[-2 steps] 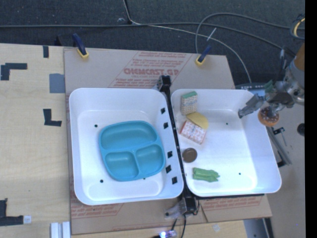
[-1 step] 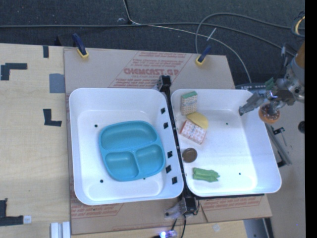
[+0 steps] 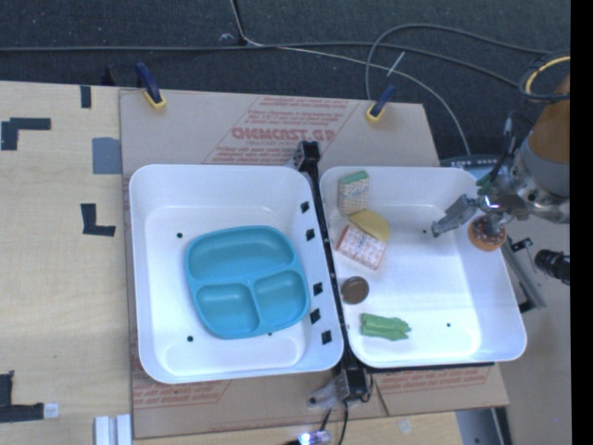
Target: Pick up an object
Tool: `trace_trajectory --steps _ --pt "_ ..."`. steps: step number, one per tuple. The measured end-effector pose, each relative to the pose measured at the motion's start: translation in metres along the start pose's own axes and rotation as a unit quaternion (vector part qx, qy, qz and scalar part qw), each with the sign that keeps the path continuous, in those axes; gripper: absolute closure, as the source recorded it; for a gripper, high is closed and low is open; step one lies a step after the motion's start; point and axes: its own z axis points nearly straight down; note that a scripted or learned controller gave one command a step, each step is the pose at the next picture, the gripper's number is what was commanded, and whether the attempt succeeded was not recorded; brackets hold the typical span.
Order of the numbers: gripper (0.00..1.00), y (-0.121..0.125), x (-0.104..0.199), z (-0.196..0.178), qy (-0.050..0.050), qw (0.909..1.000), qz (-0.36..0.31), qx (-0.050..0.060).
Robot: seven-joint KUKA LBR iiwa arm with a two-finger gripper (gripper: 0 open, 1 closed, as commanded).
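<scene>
A: The tool (image 3: pixel 463 213) hangs over the right bin's (image 3: pixel 491 341) far right side; I can't tell its state. Nothing's held.

B: Risk?

A: The items crowd the left wall, so reaching one could bump another or the divider.

B: Likely target?

A: The green piece (image 3: pixel 384 326), low and lumpy, alone near the front.

Looking like robotics lab: white bins (image 3: pixel 148 248) sitting on clamped cardboard sheet (image 3: pixel 269 128), cables (image 3: pixel 408 40) trailing at 12 o'clock.
</scene>
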Motion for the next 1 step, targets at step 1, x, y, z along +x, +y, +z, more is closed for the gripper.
trace_trajectory --steps 1 --pt "0.0 0.0016 0.0109 0.0548 0.0 1.0 -0.001 -0.001"
